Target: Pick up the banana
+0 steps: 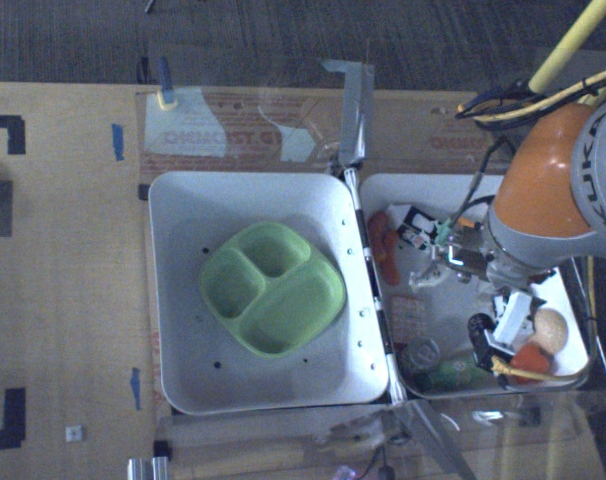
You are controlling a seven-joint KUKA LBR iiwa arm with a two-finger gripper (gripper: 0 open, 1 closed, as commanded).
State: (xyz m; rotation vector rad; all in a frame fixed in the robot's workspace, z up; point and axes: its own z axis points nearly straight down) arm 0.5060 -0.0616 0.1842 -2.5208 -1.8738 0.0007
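Note:
A thin curved yellow shape (533, 374) lies along the front right edge of the right bin (453, 196). It looks like the banana, and a red-orange item (531, 357) covers most of it. My gripper (426, 266) hangs low over the middle left of that bin, well to the left of and behind the yellow shape. I see nothing held in it. The grey arm with its orange band (543, 183) reaches in from the right and hides part of the bin's right side.
The right bin also holds a red item (383, 243) by its left wall, a grey round lid (420, 352), a dark green bottle (450, 373) and a beige ball (550, 329). A green divided plate (273, 288) lies in the left bin (183, 208).

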